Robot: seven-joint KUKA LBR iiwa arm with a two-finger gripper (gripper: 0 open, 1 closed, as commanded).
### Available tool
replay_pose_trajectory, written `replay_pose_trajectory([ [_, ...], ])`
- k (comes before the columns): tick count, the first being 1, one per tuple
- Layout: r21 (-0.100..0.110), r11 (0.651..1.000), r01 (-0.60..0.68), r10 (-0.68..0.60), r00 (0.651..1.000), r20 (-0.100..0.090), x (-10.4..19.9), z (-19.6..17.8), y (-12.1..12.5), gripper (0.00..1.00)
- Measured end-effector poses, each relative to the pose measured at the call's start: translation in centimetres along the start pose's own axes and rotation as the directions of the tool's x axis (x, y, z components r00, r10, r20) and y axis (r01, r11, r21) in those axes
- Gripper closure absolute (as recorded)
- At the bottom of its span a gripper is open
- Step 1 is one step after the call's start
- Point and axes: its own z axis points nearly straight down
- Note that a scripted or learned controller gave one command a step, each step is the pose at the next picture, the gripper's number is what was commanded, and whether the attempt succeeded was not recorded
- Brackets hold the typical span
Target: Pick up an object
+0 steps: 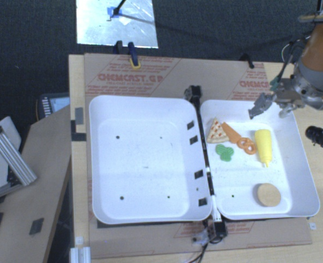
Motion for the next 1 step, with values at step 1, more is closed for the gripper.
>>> replay_pose_trajectory([
  [1,0.007,1.0,0.003,-0.003,1.0,-0.002,0.95,12.45,1.54,0.0],
])
